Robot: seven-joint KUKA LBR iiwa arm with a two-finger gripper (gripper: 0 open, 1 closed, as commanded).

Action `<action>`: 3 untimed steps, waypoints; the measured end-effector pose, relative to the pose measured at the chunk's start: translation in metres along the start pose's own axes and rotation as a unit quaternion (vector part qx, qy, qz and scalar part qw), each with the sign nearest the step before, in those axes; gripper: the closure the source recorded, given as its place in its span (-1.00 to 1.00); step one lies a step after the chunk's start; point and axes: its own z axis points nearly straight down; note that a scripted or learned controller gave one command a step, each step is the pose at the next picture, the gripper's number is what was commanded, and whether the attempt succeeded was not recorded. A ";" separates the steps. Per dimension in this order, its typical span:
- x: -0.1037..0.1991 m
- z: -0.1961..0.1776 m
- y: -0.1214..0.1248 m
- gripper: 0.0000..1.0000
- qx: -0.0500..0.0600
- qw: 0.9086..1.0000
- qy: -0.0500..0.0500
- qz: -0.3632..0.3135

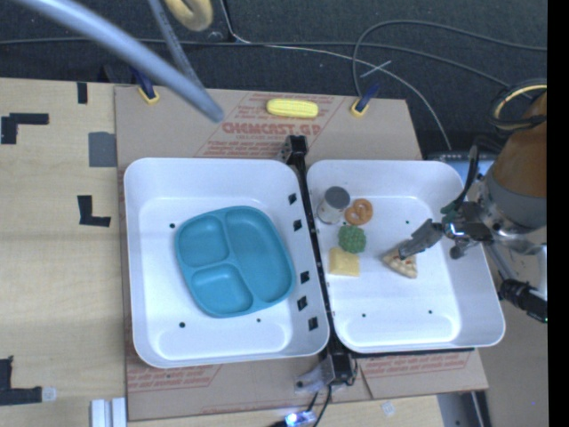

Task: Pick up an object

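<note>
1. The pizza slice (402, 264) is my closest target. It lies flat on the floor of the right bin (444, 327), touching or just under the tip of my pincer (418, 242), slightly toward the left bin (151, 327) from it.
2. Honestly can't tell how far my pincer is spread from this angle, and nothing shows as clamped in it.
3. To do this well, I reckon I want to come straight down over the slice's middle; it's thin and flat, so a shallow grab probably slips off.
4. Further out from my tip: a cheese wedge (345, 262), a broccoli floret (352, 238), a pretzel (359, 211) and a small can (334, 204), all well clear of the slice.
5. The bin floor is smooth white plastic, so stuff may slide.
6. Beyond the divider, the left bin holds a blue divided plate (235, 261). A corn cob (292, 108) sits on the cardboard (258, 127) behind both bins.
</note>
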 end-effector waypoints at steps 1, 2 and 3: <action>0.009 0.049 0.004 -1.00 0.000 1.000 0.000 -0.001; 0.009 0.093 0.001 -1.00 0.000 1.000 0.000 0.000; 0.010 0.080 0.002 1.00 -0.001 1.000 0.000 -0.001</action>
